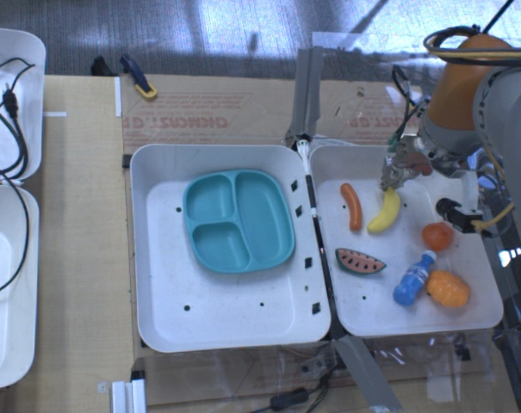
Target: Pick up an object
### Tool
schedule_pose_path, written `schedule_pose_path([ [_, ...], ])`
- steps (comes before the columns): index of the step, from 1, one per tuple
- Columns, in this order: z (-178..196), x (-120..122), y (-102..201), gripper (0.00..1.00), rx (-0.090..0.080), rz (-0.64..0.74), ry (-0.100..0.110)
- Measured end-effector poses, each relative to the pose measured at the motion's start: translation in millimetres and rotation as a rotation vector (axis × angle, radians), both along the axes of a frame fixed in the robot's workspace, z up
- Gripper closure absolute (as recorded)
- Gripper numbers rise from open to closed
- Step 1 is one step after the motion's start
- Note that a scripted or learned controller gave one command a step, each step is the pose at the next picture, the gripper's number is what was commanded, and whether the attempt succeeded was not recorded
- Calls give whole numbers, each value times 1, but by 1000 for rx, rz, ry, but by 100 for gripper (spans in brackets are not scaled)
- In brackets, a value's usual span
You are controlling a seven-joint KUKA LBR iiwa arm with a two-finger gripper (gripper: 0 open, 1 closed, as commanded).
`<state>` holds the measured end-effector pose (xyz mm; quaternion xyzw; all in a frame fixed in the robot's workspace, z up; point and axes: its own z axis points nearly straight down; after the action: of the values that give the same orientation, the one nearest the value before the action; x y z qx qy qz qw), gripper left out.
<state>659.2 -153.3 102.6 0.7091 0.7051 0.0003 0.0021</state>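
The right bin (355, 317) holds a yellow banana (385, 213), a red-orange sausage (353, 206), a watermelon slice (360, 261), a blue bottle (412, 280), an orange fruit (449, 289) and a red tomato-like ball (437, 236). My gripper (397, 175) hangs low at the back of this bin, right over the banana's upper end. Whether it touches the banana is unclear. I see nothing held between its tips.
The left bin (144, 256) carries a teal divided plate (238, 220). The grey arm with its orange band (467, 84) fills the upper right. A blue-and-yellow clamp (138, 77) lies on the cardboard behind the bins. White tubs with black cables (6, 136) stand at far left.
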Motion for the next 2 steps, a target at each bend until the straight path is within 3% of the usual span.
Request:
schedule_pose_path([
  [1, 0, 0, 0, 0, 0, 0, 0],
  [2, -11, -46, 7, 0, 2, 1, 4],
])
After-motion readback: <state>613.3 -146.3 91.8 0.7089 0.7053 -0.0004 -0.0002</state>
